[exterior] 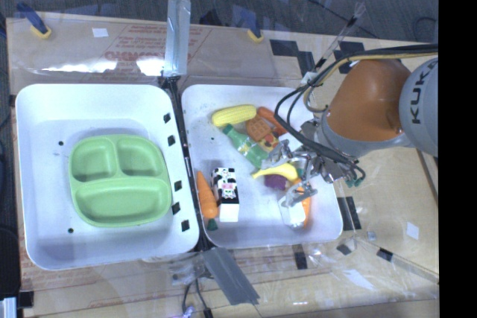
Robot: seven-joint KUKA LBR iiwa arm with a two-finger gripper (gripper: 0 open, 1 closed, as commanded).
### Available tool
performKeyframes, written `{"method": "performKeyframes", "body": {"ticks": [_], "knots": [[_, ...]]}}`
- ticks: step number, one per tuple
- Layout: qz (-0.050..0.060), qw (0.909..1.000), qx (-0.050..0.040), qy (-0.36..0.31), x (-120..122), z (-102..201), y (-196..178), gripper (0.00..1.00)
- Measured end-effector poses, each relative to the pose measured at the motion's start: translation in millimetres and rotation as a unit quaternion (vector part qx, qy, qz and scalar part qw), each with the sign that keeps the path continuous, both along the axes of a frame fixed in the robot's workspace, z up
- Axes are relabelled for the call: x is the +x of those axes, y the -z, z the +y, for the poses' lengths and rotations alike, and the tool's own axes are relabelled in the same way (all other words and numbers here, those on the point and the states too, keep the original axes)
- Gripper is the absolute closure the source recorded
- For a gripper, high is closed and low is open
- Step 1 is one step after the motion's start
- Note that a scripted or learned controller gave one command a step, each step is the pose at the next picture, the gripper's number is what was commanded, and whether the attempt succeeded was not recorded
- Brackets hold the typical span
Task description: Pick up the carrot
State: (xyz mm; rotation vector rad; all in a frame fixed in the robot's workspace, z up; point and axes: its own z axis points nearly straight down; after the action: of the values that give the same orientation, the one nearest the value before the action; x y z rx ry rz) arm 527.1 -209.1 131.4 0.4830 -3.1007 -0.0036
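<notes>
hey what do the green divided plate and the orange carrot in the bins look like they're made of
The green three-compartment plate looks like moulded plastic: uniform colour, soft sheen, rounded edges. The small orange carrot seems a plastic toy, evenly coloured and smooth, though the view leaves that open.

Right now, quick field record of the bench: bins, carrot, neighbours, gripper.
left bin: holds a green divided plate
right bin: holds the toy food and the gripper
carrot: lying along the right bin's left wall, near the front
milk carton: just right of the carrot
corn: toward the back of the right bin
banana: mid-bin, beside the gripper
gripper: low over the right bin's right side, well away from the carrot
finger state: cannot tell
</notes>
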Motion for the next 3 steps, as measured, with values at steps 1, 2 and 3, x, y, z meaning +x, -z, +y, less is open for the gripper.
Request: {"method": "performKeyframes", "body": {"ticks": [1, 2, 3], "knots": [[-0.001, 0.9982, 0.0005, -0.059, -3.2, 1.5, 40.6, 0.0], [-0.001, 0.9898, 0.0004, -0.143, -39.2, 0.3, 35.0, 0.0], [-0.002, 0.9892, 0.0005, -0.146, -36.8, 3.0, 24.7, 1.0]]}}
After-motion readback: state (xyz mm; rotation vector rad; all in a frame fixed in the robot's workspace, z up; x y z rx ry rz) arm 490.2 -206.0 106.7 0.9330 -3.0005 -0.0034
